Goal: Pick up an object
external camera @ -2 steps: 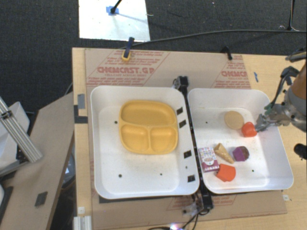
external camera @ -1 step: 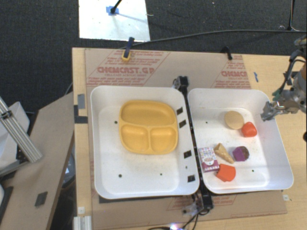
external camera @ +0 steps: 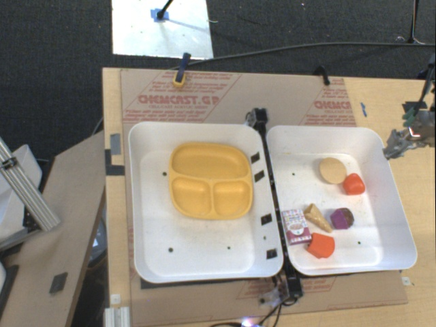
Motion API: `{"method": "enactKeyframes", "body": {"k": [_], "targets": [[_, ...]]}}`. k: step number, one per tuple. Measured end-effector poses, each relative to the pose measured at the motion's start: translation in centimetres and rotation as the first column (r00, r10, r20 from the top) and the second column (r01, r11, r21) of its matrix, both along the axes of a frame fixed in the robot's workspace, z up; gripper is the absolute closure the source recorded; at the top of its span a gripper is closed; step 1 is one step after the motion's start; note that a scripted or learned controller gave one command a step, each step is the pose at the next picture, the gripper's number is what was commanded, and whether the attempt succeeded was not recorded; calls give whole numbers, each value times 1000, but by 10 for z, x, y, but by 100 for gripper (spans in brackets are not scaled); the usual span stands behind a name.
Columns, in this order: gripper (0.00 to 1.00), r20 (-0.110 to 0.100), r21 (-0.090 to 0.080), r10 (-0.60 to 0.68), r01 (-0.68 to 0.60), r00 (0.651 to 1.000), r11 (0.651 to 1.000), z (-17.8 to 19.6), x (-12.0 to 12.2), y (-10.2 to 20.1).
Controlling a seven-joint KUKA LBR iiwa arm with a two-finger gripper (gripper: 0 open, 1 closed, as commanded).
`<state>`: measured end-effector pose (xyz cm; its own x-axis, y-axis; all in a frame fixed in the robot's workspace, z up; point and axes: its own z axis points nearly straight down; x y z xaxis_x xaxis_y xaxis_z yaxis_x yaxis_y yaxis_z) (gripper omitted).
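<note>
Seen from above, my gripper sits at the far right edge of the counter, just outside the right bin and level with its upper right corner; it is too small and too close to the frame edge for me to tell how it stands or whether it has hold of anything. The things I could pick all lie in the right bin. A round tan disc rests in the upper middle, with a small red block touching its lower right side. Lower down, a tan wedge lies between a small pink-and-white carton on its left and a purple ball on its right. An orange-red piece sits just below the carton and the wedge, near the bin's front wall. In the left bin, a yellow divided plate with three compartments lies flat near the middle. Both bins stand side by side on a sheet of brown printed cardboard covering the counter.
</note>
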<state>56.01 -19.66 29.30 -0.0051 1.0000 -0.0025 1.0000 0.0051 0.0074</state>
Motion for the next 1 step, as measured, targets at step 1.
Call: {"method": "enactKeyframes", "body": {"k": [1], "targets": [[100,-5,3,3,-3,1000,1000,-5,1,42]]}}
